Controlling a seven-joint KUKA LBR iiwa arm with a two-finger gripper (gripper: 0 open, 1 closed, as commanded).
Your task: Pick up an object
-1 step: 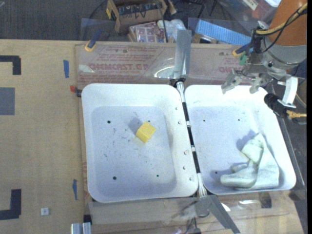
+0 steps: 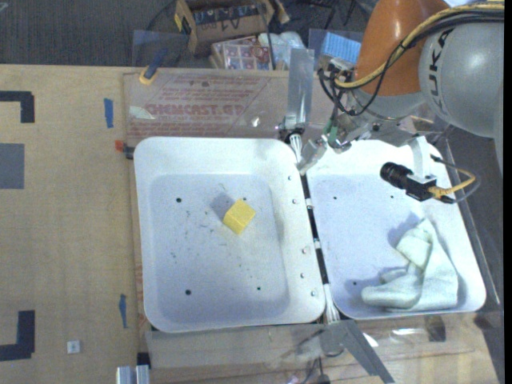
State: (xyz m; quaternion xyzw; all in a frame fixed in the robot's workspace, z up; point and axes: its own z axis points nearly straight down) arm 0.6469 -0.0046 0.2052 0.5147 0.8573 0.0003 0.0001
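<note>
A small yellow block (image 2: pixel 238 216) lies near the middle of the left bin (image 2: pixel 160 294). A crumpled white cloth (image 2: pixel 416 274) rests in the near right corner of the right bin (image 2: pixel 360 206). My gripper (image 2: pixel 308 152) hangs over the far end of the divide between the two bins, well away from both the block and the cloth. Nothing shows between its fingers. The grey arm with its orange band (image 2: pixel 400 22) comes in from the upper right.
A black connector on a yellow cable (image 2: pixel 406 178) hangs over the far right part of the right bin. A clear plastic sheet (image 2: pixel 200 106) lies behind the left bin. Boxes and clutter (image 2: pixel 232 22) stand beyond the bench.
</note>
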